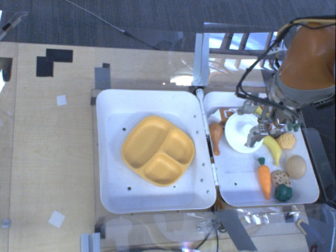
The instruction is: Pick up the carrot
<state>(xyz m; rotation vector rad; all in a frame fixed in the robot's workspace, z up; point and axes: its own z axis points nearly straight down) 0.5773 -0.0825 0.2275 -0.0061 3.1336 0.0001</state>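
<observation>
The carrot (264, 178), orange with a green top, lies lengthwise in the right bin (239, 190), its tip pointing to the front edge. My gripper (260, 132) hangs over the right rim of a small white plate (237, 134) at the back of that bin. It is a short way behind the carrot's green end and apart from it. Nothing of the carrot is at the gripper.
Close around the carrot lie a banana (273, 149), a corn cob (286, 139), a beige egg-like ball (296, 167), a cookie (281, 178) and a dark green piece (284, 192). A brown drumstick (215, 135) lies by the bin's left wall. The left bin (113, 182) holds a yellow divided plate (158, 150).
</observation>
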